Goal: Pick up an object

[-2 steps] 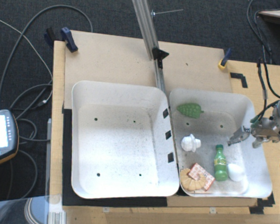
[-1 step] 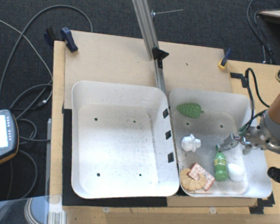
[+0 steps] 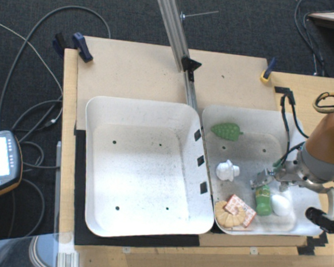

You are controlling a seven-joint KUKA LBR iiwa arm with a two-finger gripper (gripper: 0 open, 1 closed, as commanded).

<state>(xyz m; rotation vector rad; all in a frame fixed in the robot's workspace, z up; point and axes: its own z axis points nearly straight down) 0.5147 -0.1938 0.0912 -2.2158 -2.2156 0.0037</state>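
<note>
Bottle: your likeliest target is the small green bottle [image 3: 263, 201], lying in the right bin [image 3: 254, 117] near its front right corner.
Axis: you can see its long axis running roughly front to back in the view, cap end toward the back.
Gripper: your gripper [image 3: 265, 179] sits just behind the bottle's cap end, so the bottle lies from it toward the bin's front edge, close by or perhaps touching.
Fingers: you cannot tell from this view whether they are spread or pressed together; the metal parts blur into one another.
Neighbours: a white egg-shaped piece [image 3: 281, 205] lies just beside the bottle on its right, and a pink-and-tan snack toy [image 3: 237, 212] is near on its left.
Others: a white knob-like object [image 3: 227, 170] sits nearer the bin's middle, and a green leafy piece [image 3: 226, 131] is well apart at the back.
Judgement: you would want the pinch across the bottle's short width, side to side in the view, and the egg so close on the right could catch one side.
Arm: it reaches in from the right, orange band [image 3: 328, 137] above the wrist.
</note>
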